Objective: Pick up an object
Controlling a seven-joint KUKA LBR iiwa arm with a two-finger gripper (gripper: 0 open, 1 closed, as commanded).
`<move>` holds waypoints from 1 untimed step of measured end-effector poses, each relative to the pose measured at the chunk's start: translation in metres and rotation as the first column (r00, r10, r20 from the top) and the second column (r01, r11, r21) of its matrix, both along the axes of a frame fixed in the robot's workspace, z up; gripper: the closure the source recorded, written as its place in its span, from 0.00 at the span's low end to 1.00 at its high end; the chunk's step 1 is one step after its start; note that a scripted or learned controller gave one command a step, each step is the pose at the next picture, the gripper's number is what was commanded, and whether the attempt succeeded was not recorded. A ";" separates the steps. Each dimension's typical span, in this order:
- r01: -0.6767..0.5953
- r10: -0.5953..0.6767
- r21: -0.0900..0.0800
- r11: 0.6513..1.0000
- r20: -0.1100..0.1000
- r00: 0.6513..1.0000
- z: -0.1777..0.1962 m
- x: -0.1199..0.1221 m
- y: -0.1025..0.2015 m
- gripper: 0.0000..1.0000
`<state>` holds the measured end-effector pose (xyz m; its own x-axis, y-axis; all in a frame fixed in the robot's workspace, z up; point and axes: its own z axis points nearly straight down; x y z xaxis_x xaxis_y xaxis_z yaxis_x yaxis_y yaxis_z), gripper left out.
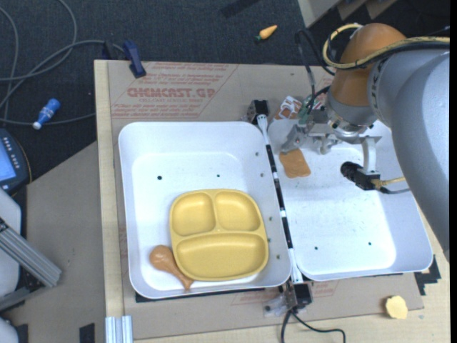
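Tan slab [294, 164] perhaps under gripper [308, 138].

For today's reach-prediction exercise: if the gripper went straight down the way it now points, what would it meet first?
Most likely the tan flat piece lying just below the gripper in the right bin, near the divider; depth from this slanted view is uncertain.

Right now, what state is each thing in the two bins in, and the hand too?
Yellow divided plate: flat, right way up, in the left bin.
Orange drumstick toy: lying beside the plate's lower left edge, left bin.
Tan flat piece: lying in the right bin, near its upper left corner.
Hand: low over the tan piece; grip unclear.
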<state>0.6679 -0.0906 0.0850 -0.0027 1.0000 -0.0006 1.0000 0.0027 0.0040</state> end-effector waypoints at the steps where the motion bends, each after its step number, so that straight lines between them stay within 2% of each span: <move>1: 0.000 0.000 -0.001 1.000 0.001 1.000 0.011 0.000 -0.001 1.00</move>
<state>0.6676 -0.0911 0.0959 -0.0026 1.0000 -0.0016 1.0000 0.0026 0.0050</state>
